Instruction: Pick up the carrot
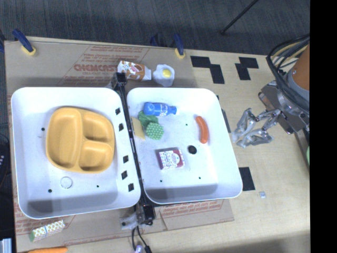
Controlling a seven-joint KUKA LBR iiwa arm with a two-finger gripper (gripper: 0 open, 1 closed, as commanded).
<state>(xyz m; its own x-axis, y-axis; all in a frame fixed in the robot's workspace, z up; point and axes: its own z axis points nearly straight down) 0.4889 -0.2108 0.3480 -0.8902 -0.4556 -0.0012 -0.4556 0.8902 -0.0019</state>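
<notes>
One silvery two-finger tool [251, 130] hovers over the bare surface [274, 194] just right of the right white bin [224, 141], fingers spread wide, holding nothing. One small orange carrot [202, 129] lies lengthwise in that bin's right part, near the tool. To grasp well, I would move left, then close across its narrow width. Also counted: one blue bottle [158, 109], one green brush [154, 130], one maroon packet [170, 158], one yellow divided tray [80, 139] in the left bin.

The carrot [202, 129] is a small orange-red, sausage-shaped piece lying flat in the right bin [224, 157], toward its right side, its length running near to far.
</notes>
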